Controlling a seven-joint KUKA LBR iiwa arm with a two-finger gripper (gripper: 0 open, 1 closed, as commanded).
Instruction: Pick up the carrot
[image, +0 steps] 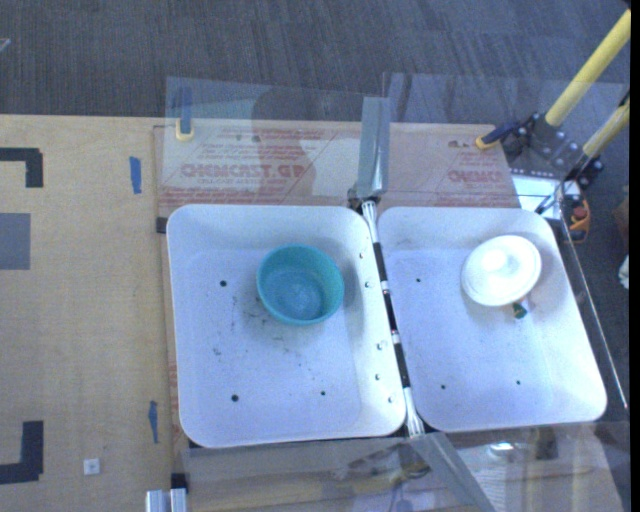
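Carrot not clearly made out. A small green tip (519, 311), touching the near edge of the white dish (500, 268) in the right bin (470, 400), may be its top. Judgement: descend beside the dish, clear of its rim, and close low on the tip.

We see two white bins side by side on the tabletop (80, 330). The left bin (200, 400) holds a teal bowl (300, 285), upright. In the right bin (480, 390) sits a white round lid-like object (501, 269), a small green bit (520, 312) touching its edge.
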